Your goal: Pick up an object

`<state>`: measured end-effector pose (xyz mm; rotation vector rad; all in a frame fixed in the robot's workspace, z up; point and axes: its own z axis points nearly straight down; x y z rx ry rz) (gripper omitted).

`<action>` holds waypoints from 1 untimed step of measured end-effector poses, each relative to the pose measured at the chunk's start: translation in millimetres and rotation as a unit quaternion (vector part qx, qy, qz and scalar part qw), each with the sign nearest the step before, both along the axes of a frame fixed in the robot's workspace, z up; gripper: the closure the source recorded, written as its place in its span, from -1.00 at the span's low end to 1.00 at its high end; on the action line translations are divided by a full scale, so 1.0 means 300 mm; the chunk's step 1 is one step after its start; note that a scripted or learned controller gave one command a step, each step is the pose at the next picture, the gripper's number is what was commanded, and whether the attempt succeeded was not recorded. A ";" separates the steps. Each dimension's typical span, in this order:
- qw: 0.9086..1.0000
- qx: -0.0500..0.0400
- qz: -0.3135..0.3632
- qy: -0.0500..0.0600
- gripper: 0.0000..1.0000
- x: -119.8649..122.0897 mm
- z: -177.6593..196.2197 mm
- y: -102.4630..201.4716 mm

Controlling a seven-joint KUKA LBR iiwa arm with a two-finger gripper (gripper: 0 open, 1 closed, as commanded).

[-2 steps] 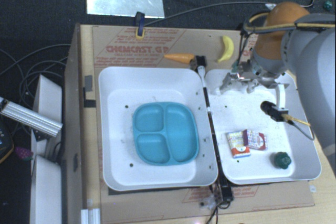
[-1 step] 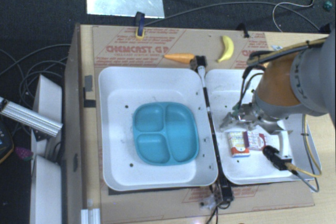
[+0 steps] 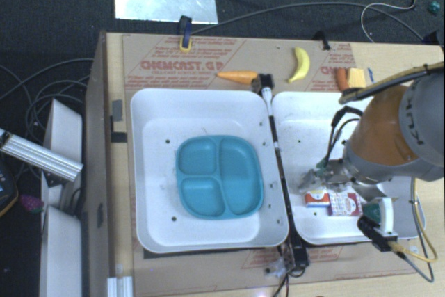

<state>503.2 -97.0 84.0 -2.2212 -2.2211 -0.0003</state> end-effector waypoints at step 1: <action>1.000 0.000 0.001 -0.002 1.00 0.005 0.035 0.002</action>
